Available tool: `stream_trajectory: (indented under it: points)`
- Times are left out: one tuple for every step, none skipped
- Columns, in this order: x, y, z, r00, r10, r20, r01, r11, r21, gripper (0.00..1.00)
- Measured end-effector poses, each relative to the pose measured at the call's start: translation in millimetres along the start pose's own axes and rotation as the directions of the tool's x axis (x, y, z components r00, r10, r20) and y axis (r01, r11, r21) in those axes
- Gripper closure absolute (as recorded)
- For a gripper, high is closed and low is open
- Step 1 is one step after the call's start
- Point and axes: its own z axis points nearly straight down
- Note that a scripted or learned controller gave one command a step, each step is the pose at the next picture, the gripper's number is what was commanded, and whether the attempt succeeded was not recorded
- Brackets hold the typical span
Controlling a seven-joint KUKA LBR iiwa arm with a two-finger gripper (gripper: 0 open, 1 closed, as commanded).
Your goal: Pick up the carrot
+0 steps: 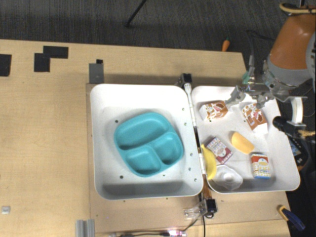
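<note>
Camera view: you're looking down on the bench (pixel 44 147) w/ two white bins side by side. The left bin (pixel 101 132) holds a teal divided tray (pixel 147 143), tilted a bit, three compartments, sitting roughly mid-bin.

The right bin (pixel 284 142) has all the small stuff. Two brown-and-white snack packets sit near the far edge — one at far left (pixel 214 110), the other (pixel 254 116) further right. Mid-bin there's a yellow-orange wedge-like piece (pixel 242 142); it's the closest thing to a carrot colour you've got here, but can't tell for sure that it is the carrot. Just left of it lies a small red-and-white packet (pixel 218 149). A yellow banana-like item (pixel 209 162) runs along the left wall of that bin, next to the packet. A clear plastic cup or lid (pixel 227 177) sits at the near edge, and a small red-and-white can (pixel 260 166) stands near the right wall.

The arm comes in from the right, orange band up top. The gripper (pixel 249 94) hangs over the far edge of the right bin, fingers spread apart w/ nothing between them — one tip near the left snack packet, the other above the right one. It's apart from the yellow-orange piece, which lies nearer to you in the bin, untouched.
</note>
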Motion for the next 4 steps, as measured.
stream_trajectory:
  points:
    - [16,-45,136,0.993,-0.114,-0.003,0.114,0.993,0.010,0.00]
    - [-21,-74,50,0.997,-0.080,0.004,0.080,0.997,-0.007,0.00]
    - [-61,-50,147,0.990,-0.138,0.004,0.138,0.990,-0.007,0.00]
    - [-59,-58,149,0.904,0.428,0.000,-0.428,0.904,-0.002,0.00]
